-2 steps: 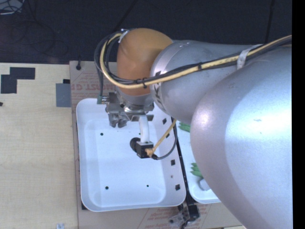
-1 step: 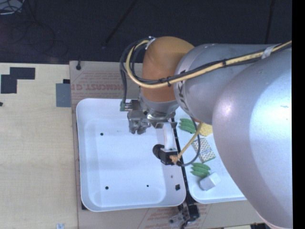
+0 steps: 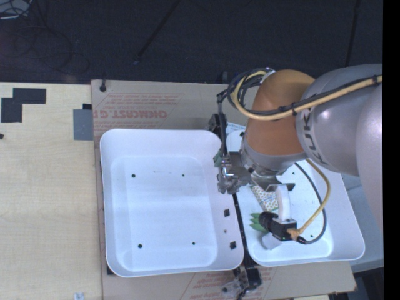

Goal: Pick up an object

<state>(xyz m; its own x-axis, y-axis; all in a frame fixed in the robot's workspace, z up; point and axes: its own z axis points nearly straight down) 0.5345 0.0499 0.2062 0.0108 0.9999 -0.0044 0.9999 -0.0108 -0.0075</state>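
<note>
Pale wooden bench [image 3: 44, 217], with dark and grey flat patches [image 3: 25, 102] near its far left. A brown cardboard sheet [image 3: 144, 108] with red print lies on it, under both bins. The grey arm [image 3: 350, 124] reaches in from the right, its orange band over the far part of the right bin [image 3: 347, 239] and covering much of that bin. The left bin [image 3: 162, 205], beside it and touching along the middle seam, shows a bare white floor with a few small dark dots. The gripper [image 3: 226, 175] sits low at the seam between the bins, over the right bin's left edge. It is seen from above and largely hidden by the wrist, so I cannot tell whether it is apart, together or clamped on anything. All the pickable things are in the right bin, close under the wrist. A white piece with a dark speckled pattern [image 3: 265, 199] lies just right of the gripper. A small green piece [image 3: 256, 220] is nearer the camera, beside it. A pale grey lump [image 3: 270, 242] lies closest to the near rim. Contact between these and the gripper cannot be made out.
</note>
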